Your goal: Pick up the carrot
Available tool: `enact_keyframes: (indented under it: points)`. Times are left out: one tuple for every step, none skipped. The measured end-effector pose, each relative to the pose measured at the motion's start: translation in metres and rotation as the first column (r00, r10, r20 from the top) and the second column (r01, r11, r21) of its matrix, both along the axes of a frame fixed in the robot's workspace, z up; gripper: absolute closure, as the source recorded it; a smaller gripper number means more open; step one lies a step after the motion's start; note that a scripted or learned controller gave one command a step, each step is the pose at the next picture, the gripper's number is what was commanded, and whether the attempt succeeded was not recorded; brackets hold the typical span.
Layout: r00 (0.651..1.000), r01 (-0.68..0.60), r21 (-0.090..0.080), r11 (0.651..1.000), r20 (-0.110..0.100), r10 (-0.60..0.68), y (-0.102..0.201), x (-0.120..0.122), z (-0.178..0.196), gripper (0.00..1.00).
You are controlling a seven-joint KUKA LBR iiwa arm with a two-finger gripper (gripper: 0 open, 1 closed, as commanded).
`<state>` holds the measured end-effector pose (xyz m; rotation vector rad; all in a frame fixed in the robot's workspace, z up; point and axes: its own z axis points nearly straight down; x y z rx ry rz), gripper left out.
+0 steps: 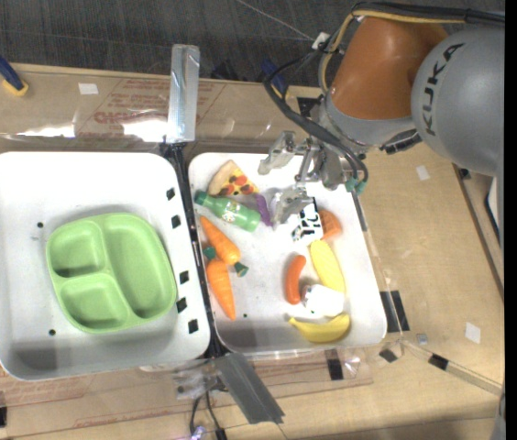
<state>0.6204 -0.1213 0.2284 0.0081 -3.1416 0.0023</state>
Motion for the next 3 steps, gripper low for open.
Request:
enact_keyframes:
  points:
    - [0.966,-0.259,-0.002,0.966,0.008,0.259,0.008,-0.068,-0.122,0.0]
    - [0.8,-0.6,-0.011,0.8,0.002,0.6,0.019,-0.093,-0.133,0.0]
    - [0.957,-0.289,0.003,0.957,-0.003,0.289,-0.042,-0.134,-0.137,0.0]
